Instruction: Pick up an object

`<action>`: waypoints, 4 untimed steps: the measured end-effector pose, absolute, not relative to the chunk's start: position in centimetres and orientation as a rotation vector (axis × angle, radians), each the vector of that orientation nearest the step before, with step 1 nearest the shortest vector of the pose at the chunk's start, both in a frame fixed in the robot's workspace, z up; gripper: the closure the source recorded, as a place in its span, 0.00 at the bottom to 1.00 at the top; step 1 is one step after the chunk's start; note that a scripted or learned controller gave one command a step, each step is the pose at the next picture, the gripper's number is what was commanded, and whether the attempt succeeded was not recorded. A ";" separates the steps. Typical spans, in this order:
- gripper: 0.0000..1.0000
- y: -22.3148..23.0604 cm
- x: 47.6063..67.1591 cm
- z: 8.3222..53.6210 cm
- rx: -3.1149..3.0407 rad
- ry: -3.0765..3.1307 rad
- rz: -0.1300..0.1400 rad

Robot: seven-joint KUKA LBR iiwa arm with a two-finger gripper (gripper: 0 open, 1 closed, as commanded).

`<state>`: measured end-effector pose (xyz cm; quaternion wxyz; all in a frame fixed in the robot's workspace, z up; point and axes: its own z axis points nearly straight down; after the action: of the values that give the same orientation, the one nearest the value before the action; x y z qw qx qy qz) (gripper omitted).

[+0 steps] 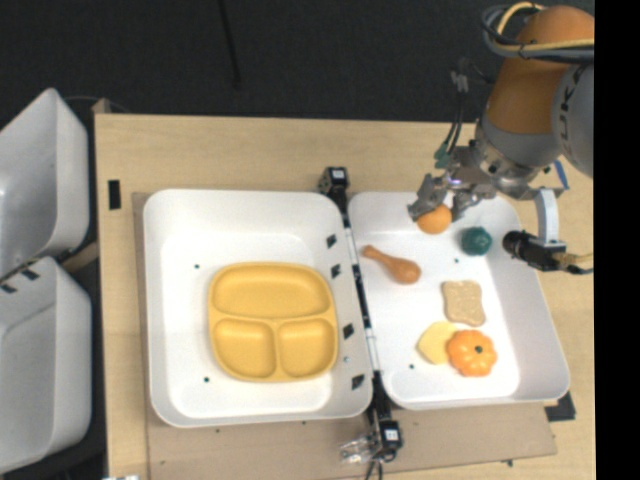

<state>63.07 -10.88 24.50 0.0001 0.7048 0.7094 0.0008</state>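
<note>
Though above the right bin (540, 368), already closed on the small orange ball (435, 220) between gripper (437, 206) fingers; apparently lifted.

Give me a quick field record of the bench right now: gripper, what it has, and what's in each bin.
gripper: over far end of right bin
held: small orange ball between its fingers
right bin items: teal ball, drumstick, bread slice, yellow piece, pumpkin
left bin: yellow divided tray
touching: yellow piece and pumpkin
</note>
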 end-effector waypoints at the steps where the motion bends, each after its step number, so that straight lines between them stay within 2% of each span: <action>1: 1.00 -5.4 63.0 23.9 2.216 2.228 -0.001; 4: 1.00 8.9 58.2 23.2 2.215 2.232 0.001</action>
<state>58.23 8.88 23.24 -0.0012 0.7044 0.7098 0.0003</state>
